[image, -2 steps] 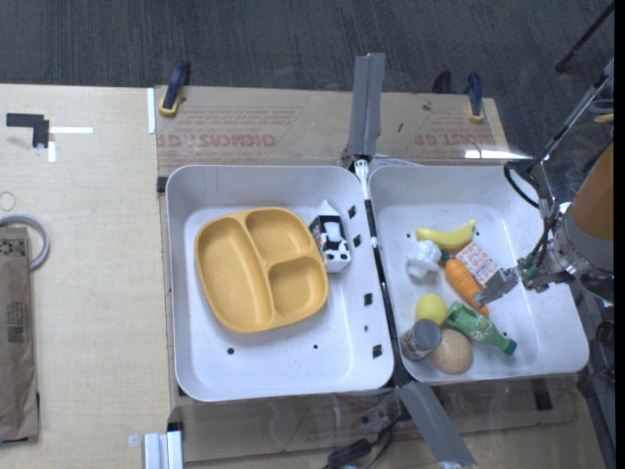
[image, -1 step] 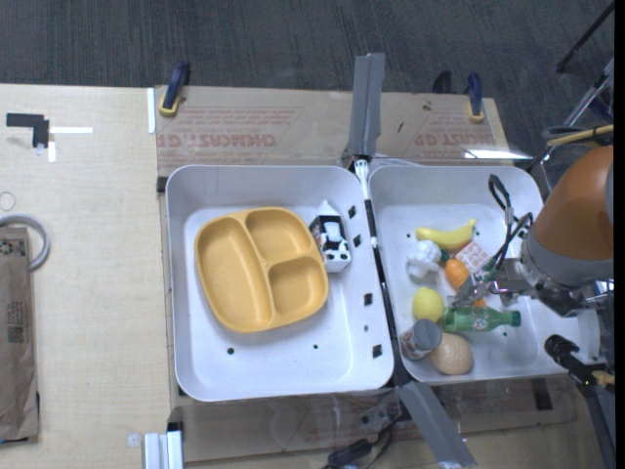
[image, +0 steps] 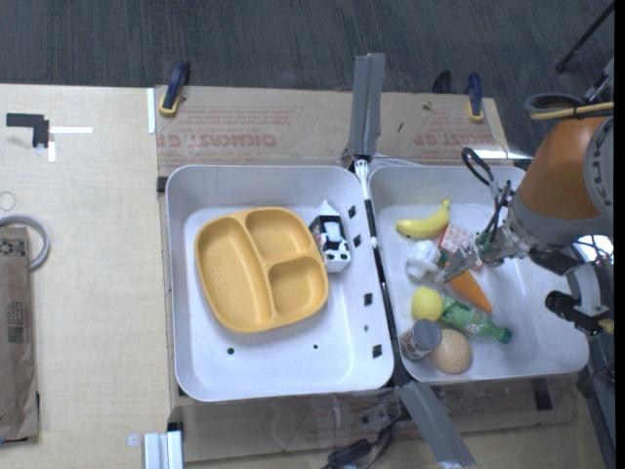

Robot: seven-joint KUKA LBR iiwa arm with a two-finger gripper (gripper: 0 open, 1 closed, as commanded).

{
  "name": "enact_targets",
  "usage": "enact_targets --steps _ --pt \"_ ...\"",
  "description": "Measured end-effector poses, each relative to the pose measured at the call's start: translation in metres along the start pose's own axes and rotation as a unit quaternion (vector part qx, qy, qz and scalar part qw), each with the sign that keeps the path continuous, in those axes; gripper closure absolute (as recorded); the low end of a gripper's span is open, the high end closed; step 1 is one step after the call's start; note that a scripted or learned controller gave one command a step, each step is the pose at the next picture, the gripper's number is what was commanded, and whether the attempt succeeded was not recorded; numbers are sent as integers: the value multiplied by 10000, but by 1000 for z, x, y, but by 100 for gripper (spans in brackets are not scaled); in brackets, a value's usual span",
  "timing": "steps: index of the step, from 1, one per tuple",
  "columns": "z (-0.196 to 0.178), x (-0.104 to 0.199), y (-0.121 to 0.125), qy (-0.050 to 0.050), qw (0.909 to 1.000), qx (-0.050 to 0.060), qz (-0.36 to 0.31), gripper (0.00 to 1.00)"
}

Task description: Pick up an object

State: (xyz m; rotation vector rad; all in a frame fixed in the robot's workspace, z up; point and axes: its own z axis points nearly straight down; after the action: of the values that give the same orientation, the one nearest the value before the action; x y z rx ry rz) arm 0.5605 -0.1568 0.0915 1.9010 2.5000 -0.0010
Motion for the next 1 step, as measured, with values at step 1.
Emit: enact_targets --steps 1 --pt "-9 -1 0 -3 10000 -2 7 100"
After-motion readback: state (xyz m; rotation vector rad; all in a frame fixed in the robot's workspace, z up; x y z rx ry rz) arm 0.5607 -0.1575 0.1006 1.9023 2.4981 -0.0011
